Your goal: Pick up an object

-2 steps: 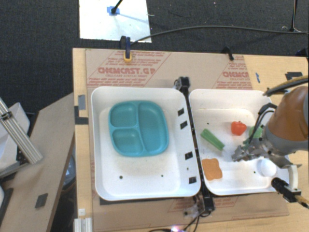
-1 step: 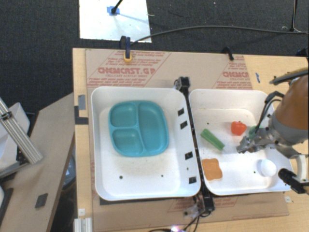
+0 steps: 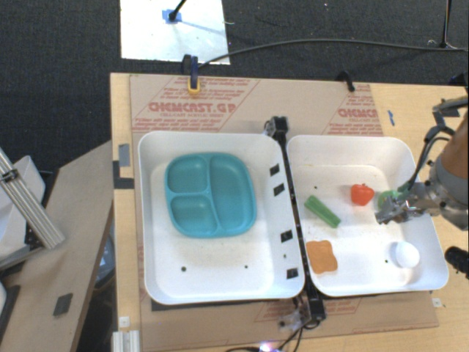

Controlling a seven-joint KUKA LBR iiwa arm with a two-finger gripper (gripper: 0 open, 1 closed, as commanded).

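Objects [image 3: 361,194] in right bin [image 3: 344,147]: 4; left bin [image 3: 157,196]: 1 teal plate [image 3: 210,194]; end effector [image 3: 388,211] state unclear.

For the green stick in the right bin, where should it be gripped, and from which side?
Probably from above, across the middle of the green stick. It lies flat and slanted on the bin floor, long and narrow, so closing across its short width suits best. The red piece and orange piece lie apart from it.

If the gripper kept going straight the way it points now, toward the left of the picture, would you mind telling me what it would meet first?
Most likely the red toy, which lies just left of the gripper in the right bin. Height is unclear from this slant, so it might pass over it.
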